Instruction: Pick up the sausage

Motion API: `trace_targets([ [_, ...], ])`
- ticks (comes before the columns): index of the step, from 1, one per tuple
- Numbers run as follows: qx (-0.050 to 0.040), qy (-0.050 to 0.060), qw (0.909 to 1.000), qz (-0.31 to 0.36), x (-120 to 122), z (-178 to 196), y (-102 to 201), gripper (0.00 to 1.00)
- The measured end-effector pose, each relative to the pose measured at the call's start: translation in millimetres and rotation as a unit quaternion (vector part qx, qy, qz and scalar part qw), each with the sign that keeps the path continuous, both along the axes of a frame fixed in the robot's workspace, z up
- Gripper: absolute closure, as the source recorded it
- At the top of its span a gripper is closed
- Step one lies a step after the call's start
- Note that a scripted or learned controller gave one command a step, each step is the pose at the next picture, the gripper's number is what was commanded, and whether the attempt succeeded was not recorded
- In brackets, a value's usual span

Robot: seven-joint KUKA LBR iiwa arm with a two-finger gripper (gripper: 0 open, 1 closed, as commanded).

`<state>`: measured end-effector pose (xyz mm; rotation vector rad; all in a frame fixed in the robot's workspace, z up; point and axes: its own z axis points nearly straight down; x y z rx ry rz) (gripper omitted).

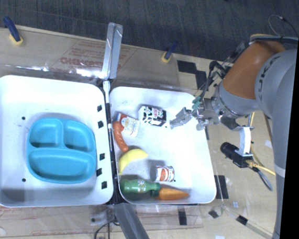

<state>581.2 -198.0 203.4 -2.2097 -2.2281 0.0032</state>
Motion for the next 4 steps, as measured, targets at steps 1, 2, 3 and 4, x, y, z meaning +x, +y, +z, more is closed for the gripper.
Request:
trace_targets([
  [1, 0.0006, 0.0, 0.9939, 0.11, -1.9, -84.1, 73.0, 0.0],
  [2, 0.0002, 0.005, 0.9998, 0.021, 63.3, -107.2, 88.8, 0.0],
  [3, -0.0012, 0.005, 0.9997, 0.024, 64.2, -95.5, 88.5, 1.0],
  [4, -0.0002, -0.002, 0.9956, 0.093, 68.5, 45.5, 176.3, 1.0],
])
